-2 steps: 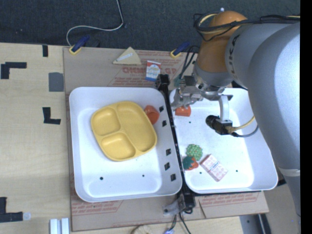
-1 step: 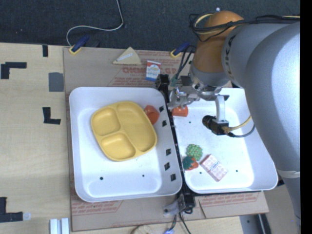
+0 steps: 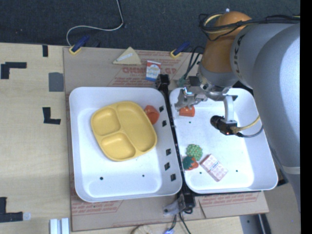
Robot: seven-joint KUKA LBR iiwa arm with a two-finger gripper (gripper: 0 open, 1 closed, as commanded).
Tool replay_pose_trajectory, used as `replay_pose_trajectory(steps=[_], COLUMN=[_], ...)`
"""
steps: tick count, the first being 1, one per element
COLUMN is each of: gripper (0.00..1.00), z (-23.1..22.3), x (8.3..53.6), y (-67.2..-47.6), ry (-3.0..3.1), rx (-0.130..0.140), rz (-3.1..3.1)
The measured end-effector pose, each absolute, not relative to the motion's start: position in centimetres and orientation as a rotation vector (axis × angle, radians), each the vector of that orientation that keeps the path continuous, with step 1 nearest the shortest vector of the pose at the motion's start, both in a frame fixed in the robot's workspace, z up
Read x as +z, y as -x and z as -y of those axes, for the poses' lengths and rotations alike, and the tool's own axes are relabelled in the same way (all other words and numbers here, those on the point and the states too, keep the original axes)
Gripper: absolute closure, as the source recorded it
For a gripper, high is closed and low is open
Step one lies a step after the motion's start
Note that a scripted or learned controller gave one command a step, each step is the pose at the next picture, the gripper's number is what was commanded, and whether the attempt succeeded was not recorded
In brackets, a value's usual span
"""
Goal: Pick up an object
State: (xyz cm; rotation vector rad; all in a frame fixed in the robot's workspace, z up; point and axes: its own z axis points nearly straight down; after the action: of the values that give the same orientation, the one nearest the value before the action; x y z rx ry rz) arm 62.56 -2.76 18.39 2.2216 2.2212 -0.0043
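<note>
My gripper (image 3: 187, 101) hangs over the upper left corner of the right bin (image 3: 253, 179), close to the divider. A small orange object (image 3: 187, 112) lies directly under its tip, touching or nearly touching it; whether it is gripped is unclear. Lower in the same bin sit a green bumpy item (image 3: 194, 150), a small red piece (image 3: 191, 164) and a pink-and-white box (image 3: 213, 167). The left bin (image 3: 83, 169) holds a yellow divided plate (image 3: 124, 129) with an orange-red object (image 3: 152, 114) at its right edge.
Behind the bins, on the cardboard, stand a small red-white-blue carton (image 3: 153, 70) and a pale wedge (image 3: 128, 56). Blue clamps (image 3: 78, 45) hold the cardboard's back edge. The arm's grey body (image 3: 273, 72) overhangs the right bin's right side.
</note>
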Motion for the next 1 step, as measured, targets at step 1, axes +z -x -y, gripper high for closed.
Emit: replay_pose_trajectory(steps=[1], gripper=[1.00], z=[-3.29], x=[18.38], y=[-58.86], ry=[-2.220], rx=[-0.002], rz=[-2.226])
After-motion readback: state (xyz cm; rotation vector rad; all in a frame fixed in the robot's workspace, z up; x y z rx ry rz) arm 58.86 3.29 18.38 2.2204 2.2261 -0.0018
